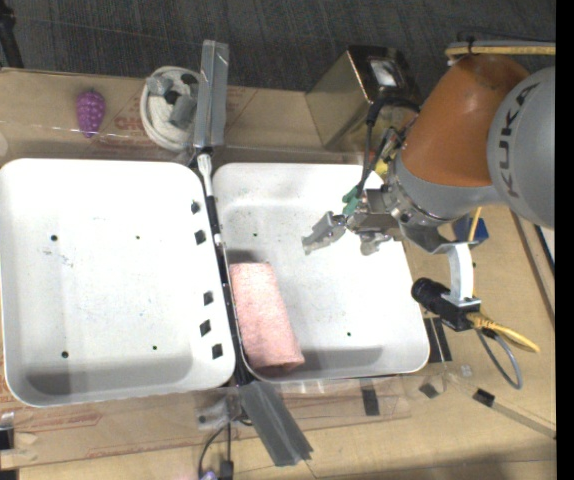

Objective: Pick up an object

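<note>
I see the gripper (344,241) over the upper-right part of the right bin (387,353). Its fingers (319,236) are spread apart w/ nothing between them, and the tips point toward the bin's left side.

The task obj, a pink sponge (264,313), lies flat on the floor of the same bin. It sits at lower left, its long edge just beside the wall shared w/ the left bin (27,268). It's below and left of the fingers, well apart from them, no contact. Bare white bin floor lies between sponge and fingertips, nothing in the way there.

Small black tabs (207,298) run along the shared rim, next to the sponge.

Outside the bins, on the bench at top: a purple thing (90,111), a white coil (167,103), a grey bar (210,93) near the bin joint, and a brown box (352,83) behind the arm.
</note>
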`<state>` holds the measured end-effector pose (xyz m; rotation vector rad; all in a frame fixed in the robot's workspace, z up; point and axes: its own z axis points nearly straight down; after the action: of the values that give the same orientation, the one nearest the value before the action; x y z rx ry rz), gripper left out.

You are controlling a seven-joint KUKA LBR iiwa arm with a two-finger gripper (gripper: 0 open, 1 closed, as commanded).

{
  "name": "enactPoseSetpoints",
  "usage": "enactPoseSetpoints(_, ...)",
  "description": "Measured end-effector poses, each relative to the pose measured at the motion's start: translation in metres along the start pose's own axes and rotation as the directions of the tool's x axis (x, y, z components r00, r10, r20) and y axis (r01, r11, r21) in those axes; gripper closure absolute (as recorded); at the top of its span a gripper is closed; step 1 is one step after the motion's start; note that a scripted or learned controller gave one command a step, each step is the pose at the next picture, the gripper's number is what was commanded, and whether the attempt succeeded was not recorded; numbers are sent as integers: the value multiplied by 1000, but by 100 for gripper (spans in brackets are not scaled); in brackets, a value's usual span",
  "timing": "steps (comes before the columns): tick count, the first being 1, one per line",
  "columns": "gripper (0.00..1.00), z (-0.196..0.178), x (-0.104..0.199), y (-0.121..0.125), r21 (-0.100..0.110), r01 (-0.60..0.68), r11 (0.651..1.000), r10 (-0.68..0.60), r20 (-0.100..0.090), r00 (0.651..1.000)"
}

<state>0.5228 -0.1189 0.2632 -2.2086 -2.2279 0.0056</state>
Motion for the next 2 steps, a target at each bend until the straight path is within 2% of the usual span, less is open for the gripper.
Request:
enactPoseSetpoints(1,100,-10,0,0,3,5,1000,-5,0,1000)
enactPoseSetpoints(2,0,-10,0,0,3,5,1000,-5,1,1000)
